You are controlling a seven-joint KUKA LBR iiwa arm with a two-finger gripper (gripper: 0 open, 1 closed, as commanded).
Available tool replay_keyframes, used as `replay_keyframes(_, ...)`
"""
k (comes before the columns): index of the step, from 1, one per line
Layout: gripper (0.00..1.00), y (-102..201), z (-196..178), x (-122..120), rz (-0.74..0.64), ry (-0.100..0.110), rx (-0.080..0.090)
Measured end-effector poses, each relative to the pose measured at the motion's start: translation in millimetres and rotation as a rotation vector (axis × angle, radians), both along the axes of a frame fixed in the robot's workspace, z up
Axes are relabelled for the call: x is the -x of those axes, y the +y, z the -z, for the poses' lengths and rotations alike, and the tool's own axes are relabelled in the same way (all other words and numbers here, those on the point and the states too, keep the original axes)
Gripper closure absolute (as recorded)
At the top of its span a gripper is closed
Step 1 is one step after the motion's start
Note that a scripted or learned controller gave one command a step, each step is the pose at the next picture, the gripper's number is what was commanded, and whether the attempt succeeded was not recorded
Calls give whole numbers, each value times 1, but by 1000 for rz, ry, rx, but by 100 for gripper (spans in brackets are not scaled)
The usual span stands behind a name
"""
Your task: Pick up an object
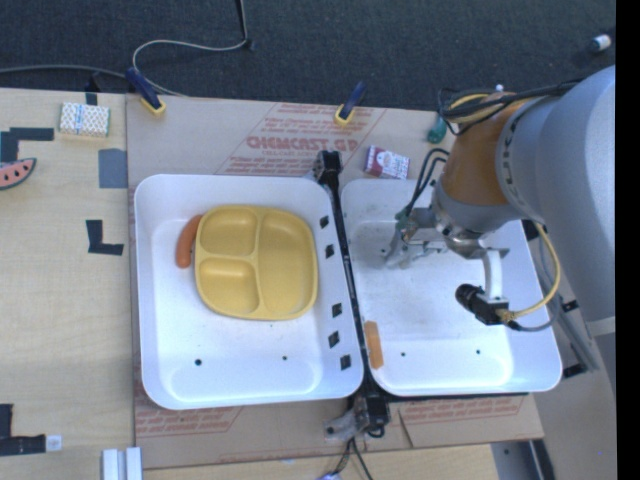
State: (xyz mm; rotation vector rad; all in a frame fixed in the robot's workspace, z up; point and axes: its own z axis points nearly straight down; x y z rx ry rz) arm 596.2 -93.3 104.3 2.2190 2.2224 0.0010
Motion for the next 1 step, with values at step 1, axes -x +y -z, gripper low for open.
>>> replay_keyframes(1, 0, 0, 0, 0, 0, 0, 0)
